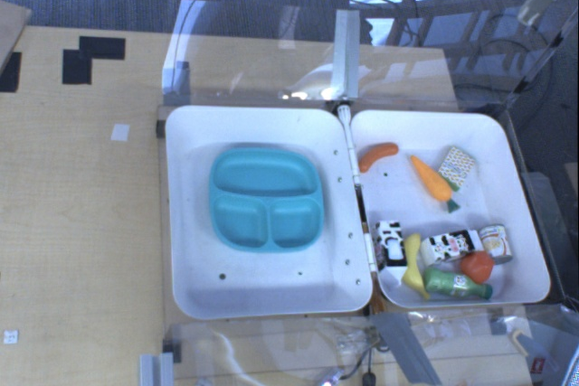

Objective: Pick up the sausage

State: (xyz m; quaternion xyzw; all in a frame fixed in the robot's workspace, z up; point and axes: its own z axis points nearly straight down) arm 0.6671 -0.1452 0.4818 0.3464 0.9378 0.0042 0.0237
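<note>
First, locate sausage at about 10 o'clock in right bin, near the divider and apart from carrot at its 3 o'clock; approach from above, straddling its middle (pincer state: cannot tell).

Two white bins sit side by side on the surface: the left bin and the right bin. The left one holds one blue divided plate with three compartments. The right one holds nine items: one sausage at about 10 o'clock, one carrot, one patterned packet, two black-and-white cartons, one banana, one green bottle, one tomato and one can.
</note>
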